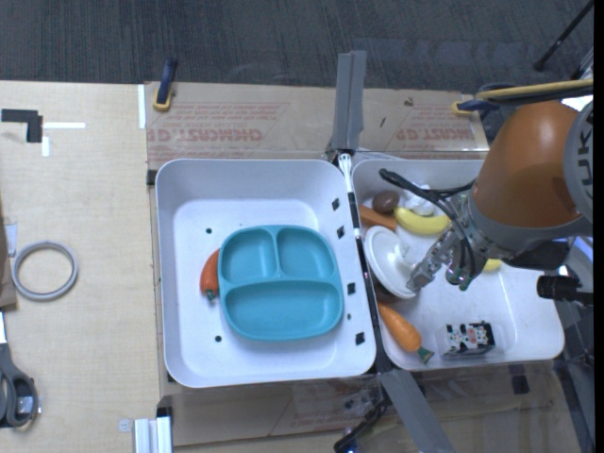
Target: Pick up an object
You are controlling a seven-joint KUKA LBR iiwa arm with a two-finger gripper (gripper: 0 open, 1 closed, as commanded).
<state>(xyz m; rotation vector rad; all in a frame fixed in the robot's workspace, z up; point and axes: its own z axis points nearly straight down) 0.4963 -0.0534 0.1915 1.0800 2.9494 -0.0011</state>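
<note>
with the hand (436, 270) hovering over the white dish (389, 262), its spread not discernible, lower squarely onto the banana (421, 220) just beyond the dish, avoiding its rim.

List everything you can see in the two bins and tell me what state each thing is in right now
Blue divided plate: flat in the left bin, right way up.
Carrot in left bin: lying partly under the plate's left edge.
Carrot in right bin: lying loose near the front.
Banana: lying at the back of the right bin.
White dish: resting in the right bin.
Gripper: low above the white dish, nothing visibly held.
</note>
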